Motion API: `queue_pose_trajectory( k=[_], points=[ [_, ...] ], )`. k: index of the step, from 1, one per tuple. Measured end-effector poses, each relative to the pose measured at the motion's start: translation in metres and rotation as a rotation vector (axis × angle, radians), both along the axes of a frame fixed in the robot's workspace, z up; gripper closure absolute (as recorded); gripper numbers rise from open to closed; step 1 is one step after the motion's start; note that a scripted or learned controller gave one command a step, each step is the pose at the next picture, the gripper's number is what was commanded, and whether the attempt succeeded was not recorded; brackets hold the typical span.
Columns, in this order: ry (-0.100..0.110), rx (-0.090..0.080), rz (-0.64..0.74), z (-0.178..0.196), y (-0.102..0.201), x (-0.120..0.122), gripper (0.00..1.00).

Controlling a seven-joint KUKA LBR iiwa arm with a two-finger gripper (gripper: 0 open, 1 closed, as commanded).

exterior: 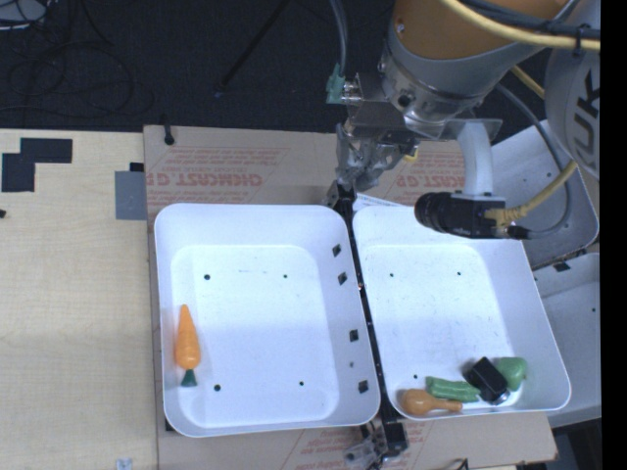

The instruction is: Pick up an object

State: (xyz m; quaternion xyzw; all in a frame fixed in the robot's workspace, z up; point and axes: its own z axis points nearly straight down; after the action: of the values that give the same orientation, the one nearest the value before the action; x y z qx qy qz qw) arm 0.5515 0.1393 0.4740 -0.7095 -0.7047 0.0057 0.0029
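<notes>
Currently, camera view: arm point(470, 27) comes in from the far right, orange band at the top of frame. Its jaws point(361, 169) hang over the far end of the divider between the two bins, above the rims. Can't tell if the jaws are spread or pressed together; that area is dark and cluttered. Nothing visible between them.

Left bin point(245, 225): one carrot point(186, 342) lying along the left wall, near end of the bin, green tip pointing toward the near side. It sits well apart from the jaws.

Right bin point(509, 272): small cluster in the near-right corner. Black block point(486, 378) tilted, touching a green piece point(511, 369) on its right and a green pod point(452, 390) on its left. Orange pear-shaped item point(427, 402) just beside the pod, against the near wall. All of these are also well apart from the jaws.

Bins sit on a cardboard sheet point(245, 164) laid on the tabletop point(69, 302). Black camera-like unit point(460, 213) hangs over the far edge of the right bin.
</notes>
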Motion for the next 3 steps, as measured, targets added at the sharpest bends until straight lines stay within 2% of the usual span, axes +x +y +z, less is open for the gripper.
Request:
queue_pose_trajectory(
  k=[1, 2, 3],
  points=[
    [-0.006, 0.002, -0.002, -0.017, -0.084, -0.029, 1.0],
    [0.007, 0.001, 0.0, -0.152, -0.143, -0.04, 1.0],
    [-0.012, 0.003, 0.01, -0.158, -0.107, 0.027, 1.0]
  ],
)
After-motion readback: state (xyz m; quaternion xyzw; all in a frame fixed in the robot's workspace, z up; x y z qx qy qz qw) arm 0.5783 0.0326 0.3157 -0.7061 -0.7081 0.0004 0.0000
